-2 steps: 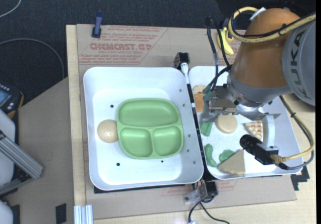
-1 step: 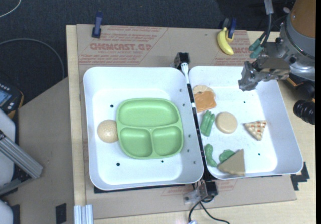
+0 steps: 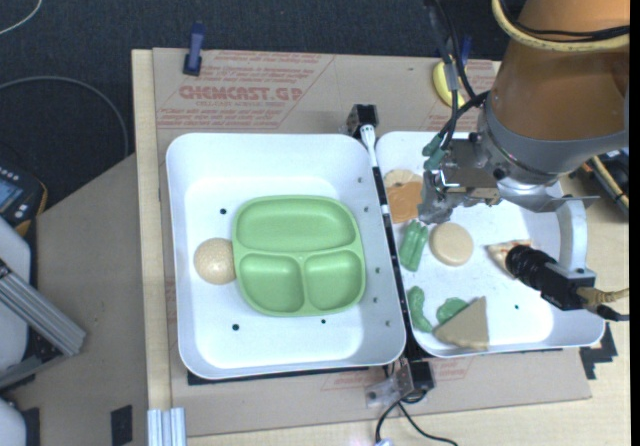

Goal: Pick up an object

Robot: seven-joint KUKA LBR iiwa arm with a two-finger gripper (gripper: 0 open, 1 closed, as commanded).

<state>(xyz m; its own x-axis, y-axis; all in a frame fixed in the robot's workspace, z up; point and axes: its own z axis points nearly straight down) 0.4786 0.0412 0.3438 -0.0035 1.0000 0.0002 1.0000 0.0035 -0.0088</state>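
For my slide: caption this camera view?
Pincer hovers over right bin of small items; green tray and ball in left bin.

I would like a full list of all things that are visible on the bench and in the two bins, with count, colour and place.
Left bin: one, white, left half of bench.
Right bin: one, white, beside it.
Divided tray: one, light green, middle of left bin.
Round piece: one, beige, touching tray's left edge.
Round piece: one, cream, centre of right bin.
Long piece: one, green, left part of right bin.
Wedge: one, tan, near edge of right bin.
Small pieces: two or more, green, beside the wedge.
Arm: one, grey and orange, over right bin.
Gripper: one, metallic, above the long piece.
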